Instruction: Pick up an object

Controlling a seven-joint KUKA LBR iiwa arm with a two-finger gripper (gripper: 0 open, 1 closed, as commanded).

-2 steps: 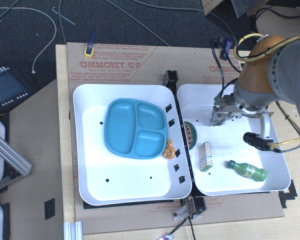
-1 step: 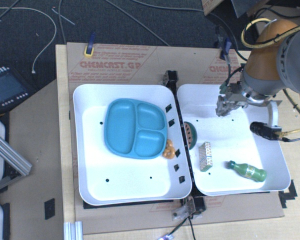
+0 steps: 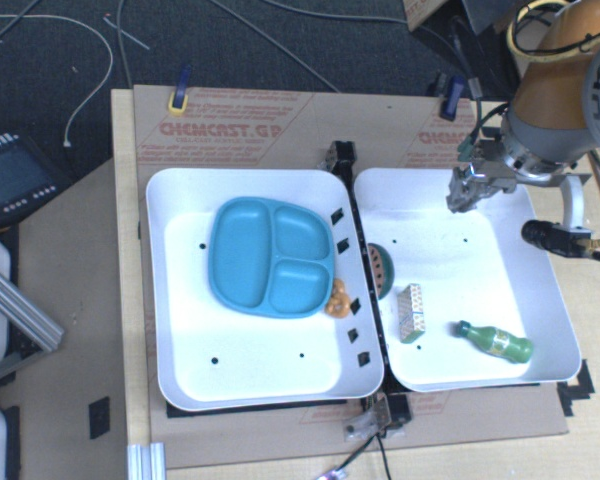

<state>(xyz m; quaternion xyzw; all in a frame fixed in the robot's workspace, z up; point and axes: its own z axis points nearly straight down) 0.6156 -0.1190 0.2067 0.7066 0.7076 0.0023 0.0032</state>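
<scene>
— While the gripper (image 3: pixel 464 196) hangs over the far part of the right bin (image 3: pixel 540 268), where do the loose things lie relative to it?

— All nearer the camera than the gripper and well apart from it. A green bottle (image 3: pixel 495 341) lies on its side near the right bin's front corner. A small silver-patterned packet (image 3: pixel 411 311) sits to the left of the bottle, and a round dark-green and reddish object (image 3: pixel 380 270) rests against that bin's left wall, partly hidden by the divider between the bins.

— Does the gripper have anything?

— Nothing shows between its fingers. Whether they are spread or closed I cannot tell; the tips are a dark blur against the white floor.

— And the count?

— Two white bins, side by side. In the right one, three things: one bottle, one packet, one round object. In the left bin (image 3: pixel 180 298), two: one blue divided plate (image 3: pixel 270 258) with three compartments, lying flat toward the middle, and one small orange-brown lump (image 3: pixel 337 299) touching the plate's right front edge, near the divider.

— The arm?

— One arm (image 3: pixel 560 88), grey with an orange band, reaching in from the right above the right bin's far corner.
</scene>
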